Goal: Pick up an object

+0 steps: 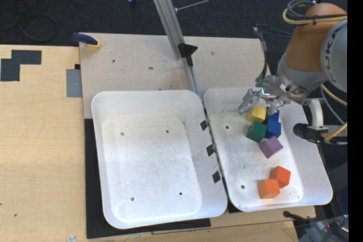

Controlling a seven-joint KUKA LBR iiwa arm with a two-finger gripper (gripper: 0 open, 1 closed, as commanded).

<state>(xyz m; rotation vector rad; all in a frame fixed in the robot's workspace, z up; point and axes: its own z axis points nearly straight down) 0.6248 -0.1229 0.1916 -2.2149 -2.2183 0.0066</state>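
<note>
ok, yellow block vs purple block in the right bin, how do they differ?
The yellow block sits at the far end of the cluster, right under the gripper; the purple block lies at the cluster's near end, away from the gripper. The yellow block is partly hidden by the gripper; the purple block shows whole. Both are small cubes in the right bin.

The left bin offers a wide bare floor, open to approach from above. In the right bin, the near-left floor is open, while blocks crowd the far and right parts: a yellow block, blue block, green block and purple block cluster tightly, touching or nearly so. Two orange blocks sit together near the front. The gripper hangs directly over the yellow block. A slanted aluminium post stands behind the bins.
</note>
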